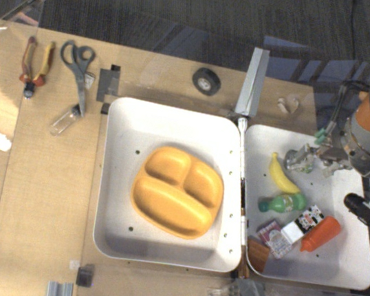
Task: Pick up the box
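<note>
The box (300,225) lies in the right bin (352,278), toward its near side, in a tight cluster of things. It is small and mostly white with dark print, lying flat and turned at a slant. An orange carrot (322,234) lies against its right side, a green bottle (282,204) sits just to its far left, and a purple packet (273,234) touches its near left corner. A banana (281,176) lies farther back, apart from the box.

The gripper (306,158) hangs over the far part of the right bin, well apart from the box, and nothing is between its tips. How wide its jaws stand I cannot tell; the metal parts blur together at this angle.

The box looks like light card: stiff enough to keep its shape under a gentle pinch, likely to dent under a hard one, and its printed skin is probably a little slick. Being light, it may slide or turn if a fingertip nudges it first. The best hold seems to be across its short width, on the two long sides, coming straight down. The carrot crowds one of those sides, so there is little room there, and a sloppy descent could catch the carrot or the packet instead
</note>
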### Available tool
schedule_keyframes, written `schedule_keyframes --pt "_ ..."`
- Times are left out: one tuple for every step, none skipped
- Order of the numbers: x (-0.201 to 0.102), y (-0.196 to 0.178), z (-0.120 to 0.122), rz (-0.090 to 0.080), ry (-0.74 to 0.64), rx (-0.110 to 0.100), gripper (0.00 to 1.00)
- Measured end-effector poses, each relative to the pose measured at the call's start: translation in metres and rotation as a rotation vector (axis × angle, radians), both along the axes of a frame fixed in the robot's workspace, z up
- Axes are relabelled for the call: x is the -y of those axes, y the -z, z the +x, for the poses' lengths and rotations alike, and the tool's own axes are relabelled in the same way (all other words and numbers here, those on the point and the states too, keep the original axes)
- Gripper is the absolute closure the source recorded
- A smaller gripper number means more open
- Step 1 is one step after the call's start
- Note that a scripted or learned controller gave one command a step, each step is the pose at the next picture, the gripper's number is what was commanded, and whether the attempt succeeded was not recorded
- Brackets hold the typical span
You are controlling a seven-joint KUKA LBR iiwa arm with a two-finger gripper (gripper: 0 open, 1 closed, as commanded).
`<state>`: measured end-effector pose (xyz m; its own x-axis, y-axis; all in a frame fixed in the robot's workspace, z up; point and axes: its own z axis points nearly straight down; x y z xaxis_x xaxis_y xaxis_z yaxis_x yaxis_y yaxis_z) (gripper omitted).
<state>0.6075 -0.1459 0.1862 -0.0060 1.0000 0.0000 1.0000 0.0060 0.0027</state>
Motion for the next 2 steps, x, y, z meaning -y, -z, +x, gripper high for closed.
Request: schedule_keyframes --pt "-0.054 0.064 -0.066 -0.008 -0.155 0.029 0.0" --pt "-0.045 0.096 -0.115 -0.009 -0.325 0.016 0.0"
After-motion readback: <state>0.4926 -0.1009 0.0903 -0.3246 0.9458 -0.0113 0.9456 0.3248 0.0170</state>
